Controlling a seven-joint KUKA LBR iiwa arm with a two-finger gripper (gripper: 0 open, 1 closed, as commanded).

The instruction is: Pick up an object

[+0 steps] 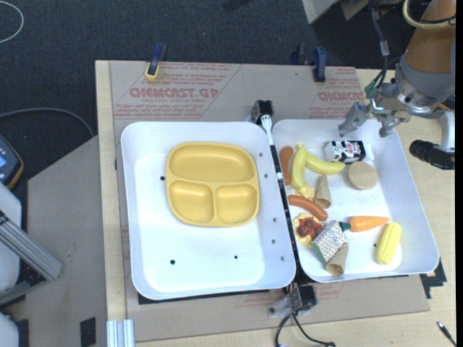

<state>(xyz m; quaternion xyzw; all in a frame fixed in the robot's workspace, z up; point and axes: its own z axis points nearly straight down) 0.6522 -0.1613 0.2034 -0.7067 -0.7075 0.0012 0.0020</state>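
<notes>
Desk carries two white bins side by side. Nearest in the right bin: a cone, a corn cob and a carrot. Farther back lie a sausage, a round tan disc, a banana and a small black-and-white item. The left bin holds a yellow divided plate. Farthest, the tool hangs above the right bin's rear edge, fingers spread, pinching nothing.
</notes>
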